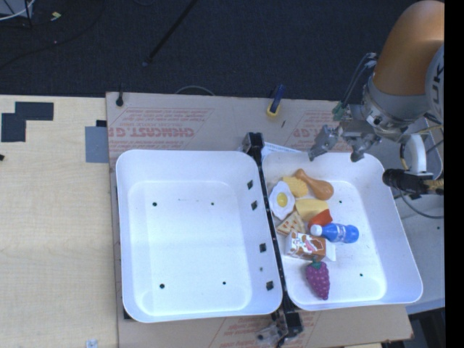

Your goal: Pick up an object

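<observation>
My gripper (339,146) hangs over the far edge of the right bin (391,216), its two fingers spread wide with nothing between them. Below and to its left, toy food lies bunched against the bin's left side: a fried egg (281,199), a chicken drumstick (316,185), a yellow cheese wedge (312,208), a red piece (322,218), a waffle (291,225), a blue bottle with a white cap (336,232), a small printed packet (307,246) and a purple grape bunch (317,279). The drumstick is the piece nearest the gripper.
The left bin (190,234) sits beside the right one, joined by a black clamp strip (265,223). Both rest on a cardboard sheet (181,125). A blue and yellow clip (275,101) stands at the cardboard's far edge. Cables run at the right.
</observation>
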You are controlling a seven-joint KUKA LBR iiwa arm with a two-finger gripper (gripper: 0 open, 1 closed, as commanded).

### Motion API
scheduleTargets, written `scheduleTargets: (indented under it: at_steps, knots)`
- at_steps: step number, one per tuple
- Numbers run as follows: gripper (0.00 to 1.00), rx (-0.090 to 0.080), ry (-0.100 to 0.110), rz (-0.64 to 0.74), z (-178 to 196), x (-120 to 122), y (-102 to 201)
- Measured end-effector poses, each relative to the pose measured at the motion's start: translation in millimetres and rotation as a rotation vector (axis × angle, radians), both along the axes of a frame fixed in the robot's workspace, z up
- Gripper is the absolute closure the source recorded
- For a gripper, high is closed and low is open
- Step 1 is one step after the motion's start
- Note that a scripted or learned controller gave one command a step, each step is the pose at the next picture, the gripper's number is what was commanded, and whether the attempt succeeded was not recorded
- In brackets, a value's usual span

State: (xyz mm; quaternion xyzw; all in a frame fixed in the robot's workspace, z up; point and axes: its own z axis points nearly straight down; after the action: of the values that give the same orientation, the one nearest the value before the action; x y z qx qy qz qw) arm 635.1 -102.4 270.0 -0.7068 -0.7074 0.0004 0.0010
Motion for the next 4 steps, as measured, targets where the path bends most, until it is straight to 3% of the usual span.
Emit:
scheduleTargets:
  at_steps: [1, 2, 3, 4]
  knots:
    - [0.0, 0.001, 0.008, -0.004, -90.6, -25.2, 16.9]
    - [0.0, -0.002, -0.002, -0.001, -184.3, -66.0, 10.5]
    - [0.0, 0.0, 0.002, -0.002, -182.8, -79.7, -25.7]
    - [0.0, -0.002, -0.004, 0.0, -182.0, -25.4, -39.8]
